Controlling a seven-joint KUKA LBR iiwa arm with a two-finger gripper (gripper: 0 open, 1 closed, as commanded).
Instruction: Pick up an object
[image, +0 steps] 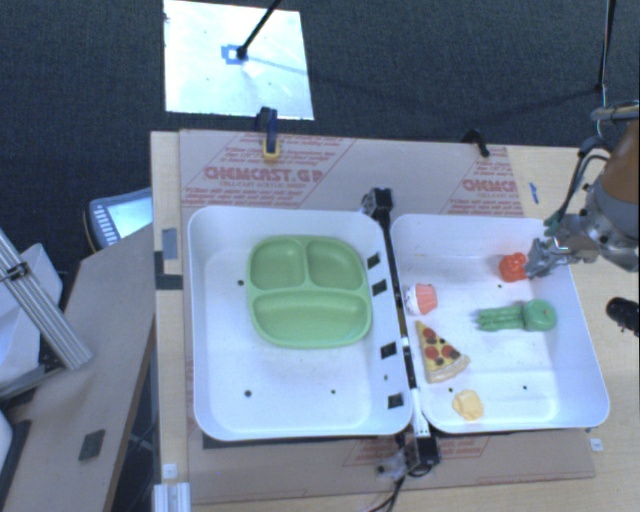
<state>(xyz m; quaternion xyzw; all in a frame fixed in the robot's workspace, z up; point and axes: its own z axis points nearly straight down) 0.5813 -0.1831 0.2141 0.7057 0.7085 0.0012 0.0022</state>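
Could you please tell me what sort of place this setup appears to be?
Probably a robotics lab: a gripper reaches over two shallow white bins, holding toy food such as a pizza slice, clamped on a cardboard-covered bench.

A pale green three-compartment plastic plate (308, 291) lies in the middle of the left shallow white bin (215, 405). A yellow-and-black clamp (270, 135) grips the far edge of the clear printed sheet (330, 170) under both bins.

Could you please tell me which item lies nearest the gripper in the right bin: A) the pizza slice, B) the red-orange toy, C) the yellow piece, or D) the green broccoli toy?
B: the red-orange toy sits right beside the gripper near the right bin's far right side.
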